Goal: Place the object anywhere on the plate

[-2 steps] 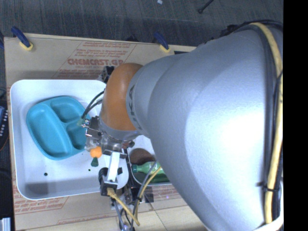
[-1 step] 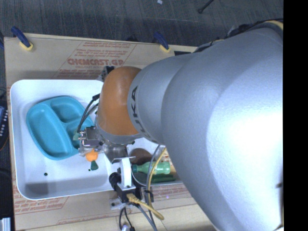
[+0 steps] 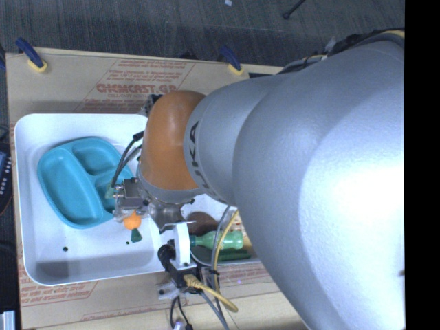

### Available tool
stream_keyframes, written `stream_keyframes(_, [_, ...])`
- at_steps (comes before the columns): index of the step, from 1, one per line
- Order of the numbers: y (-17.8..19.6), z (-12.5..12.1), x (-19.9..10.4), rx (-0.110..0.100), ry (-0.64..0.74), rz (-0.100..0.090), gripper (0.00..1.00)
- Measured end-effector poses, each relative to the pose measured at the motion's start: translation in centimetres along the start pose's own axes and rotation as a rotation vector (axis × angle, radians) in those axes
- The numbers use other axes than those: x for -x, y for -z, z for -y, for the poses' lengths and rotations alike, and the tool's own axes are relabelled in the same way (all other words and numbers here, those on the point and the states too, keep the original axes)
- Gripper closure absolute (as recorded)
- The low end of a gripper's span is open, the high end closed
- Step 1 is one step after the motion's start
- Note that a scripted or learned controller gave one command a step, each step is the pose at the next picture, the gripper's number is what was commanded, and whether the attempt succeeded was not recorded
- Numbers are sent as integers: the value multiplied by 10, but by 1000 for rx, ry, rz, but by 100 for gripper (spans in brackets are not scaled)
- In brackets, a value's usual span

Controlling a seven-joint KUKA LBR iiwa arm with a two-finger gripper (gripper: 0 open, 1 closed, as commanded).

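Observation:
A blue divided plate [image 3: 75, 179] lies in the left half of the left white bin [image 3: 31, 253]. My gripper [image 3: 126, 201] hangs just off the plate's right edge, under the orange wrist band, and is mostly covered by the arm. A small orange object with a dark green tip [image 3: 131, 221] sits directly below the gripper, over the bin floor beside the plate. Whether the gripper is touching it or the object rests on the floor cannot be made out.
The grey arm [image 3: 309, 184] covers most of the right bin. A green bottle [image 3: 223, 242] and a brown object [image 3: 201, 221] peek out there. Cables [image 3: 206, 291] hang over the front edge. Blue clamps [image 3: 32, 55] sit at the back of the bench.

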State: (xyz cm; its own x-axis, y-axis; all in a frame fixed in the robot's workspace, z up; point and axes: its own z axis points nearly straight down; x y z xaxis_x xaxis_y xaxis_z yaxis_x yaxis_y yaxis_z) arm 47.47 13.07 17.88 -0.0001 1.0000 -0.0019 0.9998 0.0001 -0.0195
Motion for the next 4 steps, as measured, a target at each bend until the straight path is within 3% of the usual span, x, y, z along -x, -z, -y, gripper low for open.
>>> stream_keyframes(1, [-42,-52,-21,13,399,4,100])
stream_keyframes(2, [-41,-53,-21,15,398,4,0])
stream_keyframes(3, [-31,-53,-21,13,406,7,100])
stream_keyframes(4, [34,-51,-78,17,885,9,100])
